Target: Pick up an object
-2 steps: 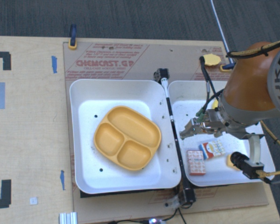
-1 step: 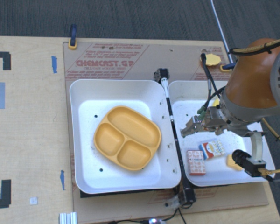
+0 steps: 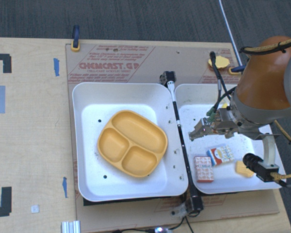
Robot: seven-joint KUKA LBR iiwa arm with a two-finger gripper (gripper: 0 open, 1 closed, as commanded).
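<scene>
Beside the divider [image 3: 180,130] between the bins, on its right and toward the near end: a small pinkish-red box [image 3: 204,169], lying flat on the white floor of the right bin [image 3: 189,95]. Just right of that box, tilted and close to it without clearly touching — a small white carton with red and blue print [image 3: 221,155]. Farther right from the divider, a yellow piece [image 3: 242,168], partly behind a black fitting [image 3: 258,167].

Above these, also right of the divider and about midway along it: the gripper [image 3: 193,134], its metal fingers [image 3: 200,128] pointing toward the divider. Nothing between them, no object lifted. How far apart they stand — cannot tell from this angle. Behind it, away from the divider, the arm [image 3: 264,79], orange above grey, with cables trailing.

Left of the divider: the left bin [image 3: 80,130], with a yellow three-compartment plate [image 3: 132,143] lying flat near its middle. Beyond the divider's far end, a printed cardboard sheet [image 3: 109,64] under both bins, clamped at its far left corner by a blue and yellow clip [image 3: 75,38].
</scene>
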